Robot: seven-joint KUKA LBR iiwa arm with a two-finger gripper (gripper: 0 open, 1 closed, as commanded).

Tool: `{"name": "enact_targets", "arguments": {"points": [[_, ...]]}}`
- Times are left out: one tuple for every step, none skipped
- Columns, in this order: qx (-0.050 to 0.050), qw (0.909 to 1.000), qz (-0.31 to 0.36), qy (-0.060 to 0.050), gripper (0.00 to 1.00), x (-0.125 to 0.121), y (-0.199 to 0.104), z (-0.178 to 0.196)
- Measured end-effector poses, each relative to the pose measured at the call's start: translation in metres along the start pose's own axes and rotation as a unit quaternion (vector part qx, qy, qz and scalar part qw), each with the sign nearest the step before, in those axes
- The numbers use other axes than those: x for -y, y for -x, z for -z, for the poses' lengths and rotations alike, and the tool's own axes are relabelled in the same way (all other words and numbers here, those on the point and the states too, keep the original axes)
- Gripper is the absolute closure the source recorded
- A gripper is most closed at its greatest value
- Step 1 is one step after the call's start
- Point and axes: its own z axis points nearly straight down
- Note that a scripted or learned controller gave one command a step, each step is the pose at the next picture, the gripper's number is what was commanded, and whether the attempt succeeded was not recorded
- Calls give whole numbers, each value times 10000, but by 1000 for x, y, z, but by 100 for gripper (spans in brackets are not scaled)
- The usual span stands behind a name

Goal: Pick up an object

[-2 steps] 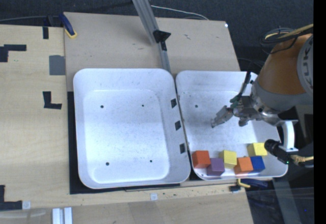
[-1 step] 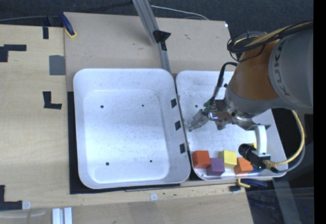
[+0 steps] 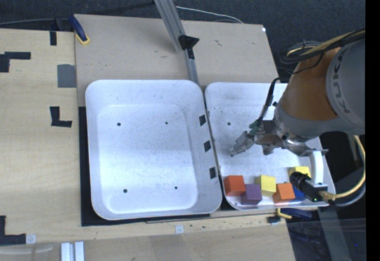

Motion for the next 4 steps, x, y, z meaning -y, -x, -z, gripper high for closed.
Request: {"name": "enact_targets", "arguments": {"points": [[-14,10000,44,10,0,-30,-61,0],[11,10000,-18,10,0,-36,11,0],[-19,10000,56,-3,0,-17,-103,0],[12,10000,-10,27,0,-57,-33,17]]}}
